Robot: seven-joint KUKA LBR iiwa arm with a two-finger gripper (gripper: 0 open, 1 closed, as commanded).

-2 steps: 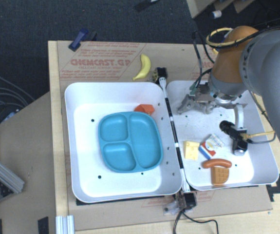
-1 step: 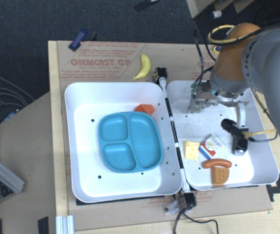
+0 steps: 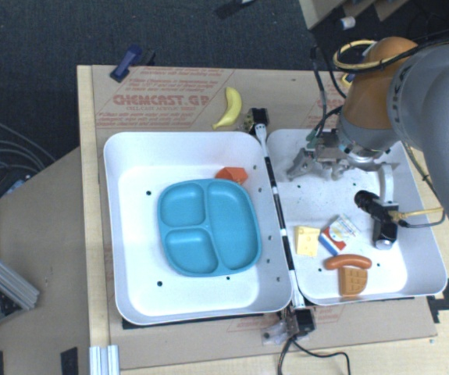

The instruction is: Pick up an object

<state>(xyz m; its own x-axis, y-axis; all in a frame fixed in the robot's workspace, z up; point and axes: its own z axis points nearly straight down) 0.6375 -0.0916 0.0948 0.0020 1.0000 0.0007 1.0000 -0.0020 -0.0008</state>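
My gripper [image 3: 316,168] hangs over the far left part of the right bin [image 3: 419,276], its fingers [image 3: 297,166] spread open with nothing between them. Toward the near side of that bin lie a yellow cheese block [image 3: 308,241], a small red, white and blue packet [image 3: 336,235], a reddish sausage [image 3: 347,262] and a tan slice of toast [image 3: 353,280]. All of these sit well in front of the gripper and apart from it.
A blue divided plate [image 3: 208,226] lies in the left bin [image 3: 126,209], with a small orange item [image 3: 233,175] at its far edge. A yellow banana [image 3: 229,108] rests on the bench behind the bins. A blue object [image 3: 126,63] lies at the bench's far left corner.
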